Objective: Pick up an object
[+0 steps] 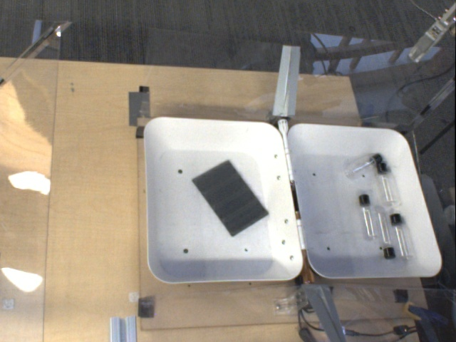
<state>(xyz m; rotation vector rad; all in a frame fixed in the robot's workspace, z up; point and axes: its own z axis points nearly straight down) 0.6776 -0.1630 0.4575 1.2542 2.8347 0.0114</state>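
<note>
A flat dark grey rectangular pad (230, 197) lies tilted in the middle of the left white bin (164, 255). In the right white bin (320, 262), several small clear tubes with black caps lie scattered toward its right side: one (363, 167) near the top, one (367, 216) lower, and one (397, 235) near the bottom right.
The bins sit side by side on a wooden bench. A grey metal bar (287, 80) stands behind the seam between them. Small black brackets (141, 105) sit at the left bin's back corner. Cables and a bracket (320, 312) lie below the front edge.
</note>
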